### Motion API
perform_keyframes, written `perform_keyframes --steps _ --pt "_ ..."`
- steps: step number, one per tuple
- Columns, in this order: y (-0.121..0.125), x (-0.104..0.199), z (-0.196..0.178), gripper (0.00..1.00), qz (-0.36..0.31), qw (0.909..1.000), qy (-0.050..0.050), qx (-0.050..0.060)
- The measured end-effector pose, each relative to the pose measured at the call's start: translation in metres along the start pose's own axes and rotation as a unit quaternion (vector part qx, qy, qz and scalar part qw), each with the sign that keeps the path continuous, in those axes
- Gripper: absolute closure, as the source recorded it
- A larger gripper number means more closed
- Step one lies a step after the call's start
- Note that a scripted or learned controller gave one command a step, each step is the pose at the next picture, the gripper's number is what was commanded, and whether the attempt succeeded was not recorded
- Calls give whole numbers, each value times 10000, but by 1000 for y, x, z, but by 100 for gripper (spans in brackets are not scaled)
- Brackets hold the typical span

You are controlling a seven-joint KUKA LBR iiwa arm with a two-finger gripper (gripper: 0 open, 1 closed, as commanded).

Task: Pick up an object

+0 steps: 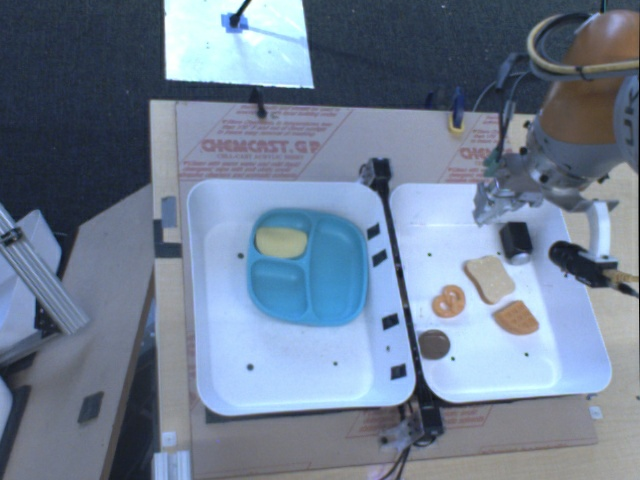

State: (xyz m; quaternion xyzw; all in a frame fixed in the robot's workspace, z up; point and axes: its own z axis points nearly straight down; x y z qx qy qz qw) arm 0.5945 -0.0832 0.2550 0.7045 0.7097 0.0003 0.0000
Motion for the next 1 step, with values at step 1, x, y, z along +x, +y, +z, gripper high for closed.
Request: perform_keyframes --steps 1 --pt "-16 52 -1 100 0 10000 1 3"
